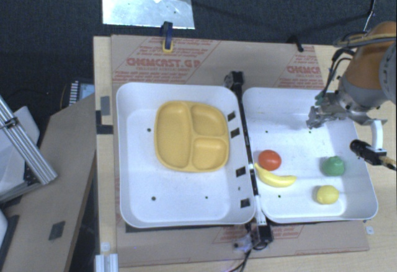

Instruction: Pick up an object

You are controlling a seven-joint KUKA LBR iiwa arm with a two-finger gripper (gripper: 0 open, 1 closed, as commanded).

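The right bin (285, 113) holds a red tomato (269, 158), a yellow banana (276, 179) just below it, a green fruit (334, 166) and a yellow lemon (327, 194) near the front right corner. My gripper (316, 118) hangs over the bin's back right part, above bare floor. It is well apart from all the fruit, roughly level with the tomato's far side and to its right. Nothing shows in its grasp.
The left bin (136, 193) carries a yellow divided plate (190, 136) in its middle. A black divider with clips (243, 140) runs between the bins. A black and white fitting (370, 147) juts over the right bin's right rim. Cardboard (186, 57) lies under both bins.
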